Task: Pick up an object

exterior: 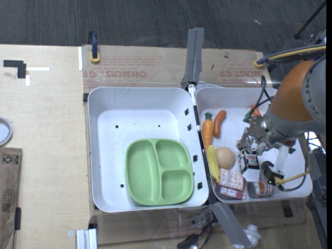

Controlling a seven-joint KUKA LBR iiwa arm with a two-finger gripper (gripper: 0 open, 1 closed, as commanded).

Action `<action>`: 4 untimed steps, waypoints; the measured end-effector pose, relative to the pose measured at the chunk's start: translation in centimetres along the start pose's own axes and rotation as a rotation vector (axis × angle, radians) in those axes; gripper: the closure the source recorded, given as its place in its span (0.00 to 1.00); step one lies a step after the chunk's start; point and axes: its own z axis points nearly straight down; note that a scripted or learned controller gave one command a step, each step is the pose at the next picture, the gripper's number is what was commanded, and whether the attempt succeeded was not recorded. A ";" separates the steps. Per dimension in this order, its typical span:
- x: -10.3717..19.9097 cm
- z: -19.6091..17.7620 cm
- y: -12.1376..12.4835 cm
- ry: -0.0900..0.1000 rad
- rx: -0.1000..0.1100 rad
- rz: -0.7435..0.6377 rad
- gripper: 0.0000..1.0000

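Toward the counter's [41,113] left edge lie a roll of tape [4,132] and a brown paper packet [9,178], apart from both bins. The left bin [104,113] holds a green divided plate [160,171], lying flat toward the bin's near right corner. Across the shared wall, the right bin [228,100] carries everything I might lift. Along its left wall a toy carrot [207,129] points toward the far edge, with a small orange-red sausage [219,122] just beside it. Nearer the front, a yellow banana [212,162] runs along that same wall, touching a tan egg-shaped piece [225,157]. In front of the egg, a red and white snack packet [231,183] lies flat by the near edge, and a small can [259,189] lies on its side just to its right. My fingers [250,150] hang over the middle of the right bin, between the egg and the bin's right wall, above the can. From this slant I cannot tell how far apart they stand, or whether anything is between them.
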 end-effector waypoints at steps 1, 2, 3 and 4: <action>5.2 -9.0 -0.4 0.000 -0.005 0.039 1.00; 5.2 -9.0 -0.4 0.000 -0.005 0.039 0.00; 3.8 2.2 6.0 0.001 -0.007 -0.135 0.00; 4.2 -0.4 12.0 0.001 -0.009 -0.112 0.00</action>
